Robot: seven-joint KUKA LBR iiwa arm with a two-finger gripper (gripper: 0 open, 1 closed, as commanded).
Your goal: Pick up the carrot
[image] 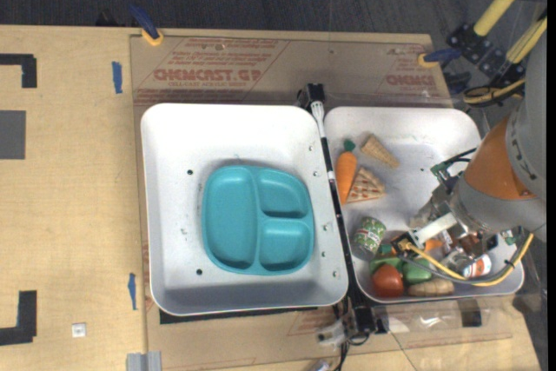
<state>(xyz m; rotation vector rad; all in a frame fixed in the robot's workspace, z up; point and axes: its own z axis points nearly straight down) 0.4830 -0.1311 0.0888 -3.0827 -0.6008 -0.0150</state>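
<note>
Plainly a matter of direction: carrot [346,175] lying in the right bin [408,122], hard against that bin's left wall, beside the divider shared with the left bin [174,187]. Long axis running roughly front to back along that wall, green top toward the desk's far edge, orange tip toward the near edge. Just to its right, touching or nearly so, a waffle-patterned wedge [367,186]; a little farther back, a cone-shaped piece [379,151].

Meanwhile the hand [434,226] hanging over the right bin's near right corner, above a heap of toy food including a tomato [388,279]. Whether spread wide or drawn narrow, impossible to tell, wrist and cabling in the way. Nothing seen held between the fingers.

So, from the hand, carrot off toward the bin's left wall and somewhat toward the far edge, well apart. Likely needed: a traverse across the bin, then a closing line set across the carrot's width. Wall on one side and wedge on the other leave scant room.
</note>
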